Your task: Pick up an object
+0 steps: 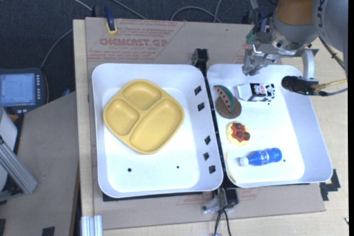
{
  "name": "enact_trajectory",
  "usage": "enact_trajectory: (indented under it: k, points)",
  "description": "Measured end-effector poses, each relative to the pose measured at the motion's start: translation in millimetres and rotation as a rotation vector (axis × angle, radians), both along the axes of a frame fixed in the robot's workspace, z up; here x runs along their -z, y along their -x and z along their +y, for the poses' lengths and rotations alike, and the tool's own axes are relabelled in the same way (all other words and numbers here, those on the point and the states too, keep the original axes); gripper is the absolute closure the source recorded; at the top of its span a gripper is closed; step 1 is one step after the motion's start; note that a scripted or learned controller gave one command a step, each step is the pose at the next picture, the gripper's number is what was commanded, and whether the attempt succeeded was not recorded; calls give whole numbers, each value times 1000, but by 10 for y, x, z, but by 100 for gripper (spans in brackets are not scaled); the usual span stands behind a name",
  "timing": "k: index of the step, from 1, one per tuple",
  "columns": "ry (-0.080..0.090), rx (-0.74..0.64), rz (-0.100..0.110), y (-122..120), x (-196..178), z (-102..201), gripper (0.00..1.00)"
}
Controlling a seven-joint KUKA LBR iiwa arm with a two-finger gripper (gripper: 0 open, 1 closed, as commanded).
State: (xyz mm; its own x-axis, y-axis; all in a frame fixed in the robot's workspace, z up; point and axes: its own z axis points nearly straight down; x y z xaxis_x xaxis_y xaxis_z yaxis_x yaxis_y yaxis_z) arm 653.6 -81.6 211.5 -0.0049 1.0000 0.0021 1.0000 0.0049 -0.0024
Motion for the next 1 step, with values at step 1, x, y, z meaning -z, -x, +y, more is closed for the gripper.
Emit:
enact_trajectory:
  k: [1]
  points:
    - [0, 0, 2, 176, 64, 528, 100]
